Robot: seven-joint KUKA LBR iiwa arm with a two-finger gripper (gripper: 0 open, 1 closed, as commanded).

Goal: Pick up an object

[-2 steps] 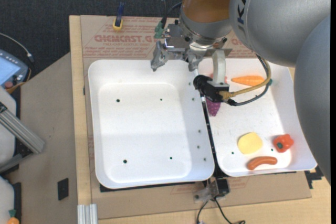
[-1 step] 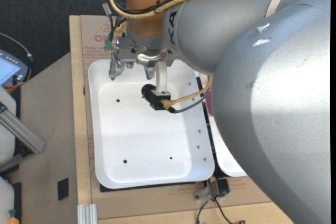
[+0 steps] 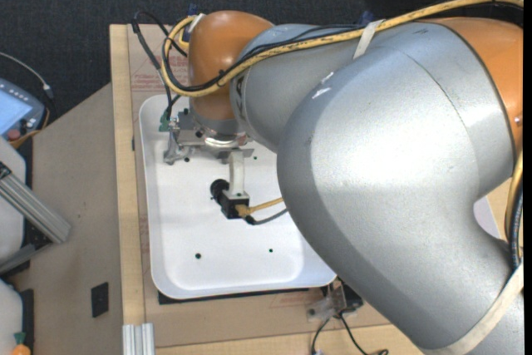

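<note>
Which object is for picking, I cannot tell from this view. On the bare floor of the white bin [image 3: 224, 272] there are two small dark dots [image 3: 198, 255], near the front wall and apart from each other; they are too small to identify. The gripper [image 3: 176, 144] is low over the far left corner of this bin, and I cannot tell whether it is open or closed. Above it is the orange band [image 3: 218, 46]. The grey arm [image 3: 399, 170] covers the right part of the bench [image 3: 125, 179].
</note>
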